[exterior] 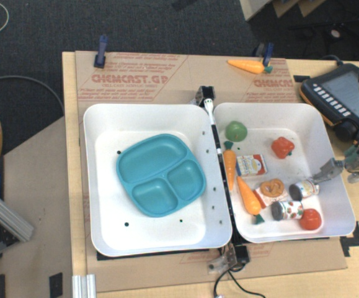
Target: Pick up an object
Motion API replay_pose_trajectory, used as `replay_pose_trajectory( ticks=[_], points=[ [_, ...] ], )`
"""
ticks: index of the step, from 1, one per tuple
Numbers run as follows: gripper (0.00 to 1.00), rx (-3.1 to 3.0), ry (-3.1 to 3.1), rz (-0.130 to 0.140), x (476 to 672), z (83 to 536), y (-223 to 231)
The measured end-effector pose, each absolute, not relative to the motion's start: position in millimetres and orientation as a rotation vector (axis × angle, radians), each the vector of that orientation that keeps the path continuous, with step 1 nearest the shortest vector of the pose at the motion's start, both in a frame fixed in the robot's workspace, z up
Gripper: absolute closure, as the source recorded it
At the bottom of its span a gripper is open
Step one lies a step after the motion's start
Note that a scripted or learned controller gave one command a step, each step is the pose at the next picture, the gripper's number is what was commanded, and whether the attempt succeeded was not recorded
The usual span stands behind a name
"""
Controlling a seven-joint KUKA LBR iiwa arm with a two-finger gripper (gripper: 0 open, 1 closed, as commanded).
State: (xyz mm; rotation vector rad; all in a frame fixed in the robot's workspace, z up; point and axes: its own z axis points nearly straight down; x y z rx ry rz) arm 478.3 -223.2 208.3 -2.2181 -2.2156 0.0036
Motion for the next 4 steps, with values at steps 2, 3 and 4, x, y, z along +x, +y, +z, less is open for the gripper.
replay_pose_trajectory(
  ticks=[2, 3, 4],
  points=[
    [0.0, -2.216, -2.215, 0.004, 477.8, 181.6, -223.0],
    [1.0, -2.225, -2.224, -0.001, 479.8, 197.1, -224.4],
    [1.0, -2.229, -2.237, -0.012, 491.5, 326.5, -209.7]
  ],
)
